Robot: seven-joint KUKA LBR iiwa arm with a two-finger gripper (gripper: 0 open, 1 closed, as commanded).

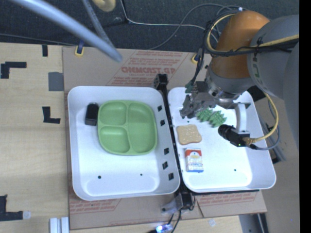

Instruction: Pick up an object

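My gripper (189, 109) hangs low over the far left part of the right bin (252, 174). A green leafy toy (212, 116) lies just to its right, partly under the wrist. A tan slice of toast (188, 134) lies directly in front of the gripper, apart from it. Closer to the bin's front, a small red, white and blue carton (194, 160) lies flat. I see nothing held in the gripper.
The left bin (116, 183) holds a green divided plate (128, 127), with a small black block (91, 114) beside the plate's left edge. A black divider with clips (166, 130) runs between the bins. Cables trail across the cardboard behind them.
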